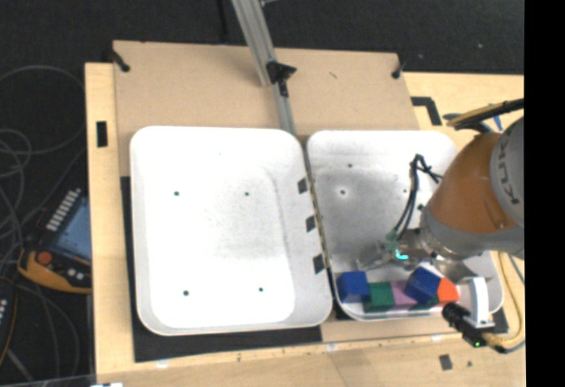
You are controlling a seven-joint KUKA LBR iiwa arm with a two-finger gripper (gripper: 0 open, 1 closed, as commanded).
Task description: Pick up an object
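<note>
Blocks lie clustered in the near corner of the right shallow white plastic bin point(353, 155); counted, two blue cubes, one at point(353, 285) and one at point(422, 284), one green cube point(380, 295), one pale purple piece point(403, 295) and one orange piece point(448, 292) are seen; two bins are present, the left white bin point(221, 226) beside it. The grey arm's gripper point(402, 251) is held low just above the cluster; whether it is spread or closed cannot be told. The cubes are judged light, rigid and smooth; opposite flat faces would be best gripped.
</note>
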